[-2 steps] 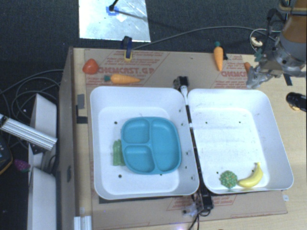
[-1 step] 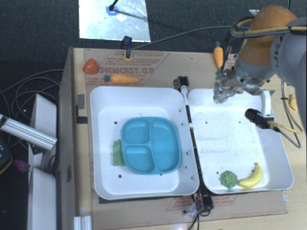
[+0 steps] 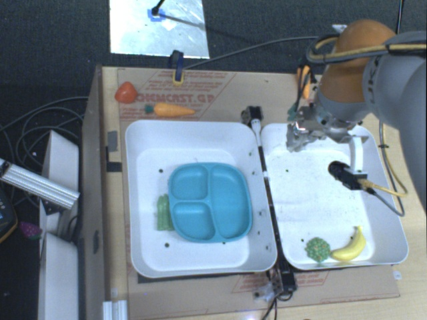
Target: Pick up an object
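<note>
A curved, smooth yellow banana (image 3: 351, 246) lies in the near right corner of the right bin (image 3: 387, 245), just beside a bumpy, round green piece (image 3: 318, 249) that looks like broccoli. Both rest on the bin's flat white floor, well apart from the claw (image 3: 299, 137), which hangs over the far left part of that same bin; whether it is open or closed cannot be told. In the left bin (image 3: 143, 179) sits a glossy blue divided plate (image 3: 209, 201) with rounded corners, a green ridged piece (image 3: 163, 213) touching its left edge. On the cardboard-covered bench (image 3: 220, 89) beyond lie an orange carrot (image 3: 172, 110) and a red tomato-like piece (image 3: 125, 93).
</note>
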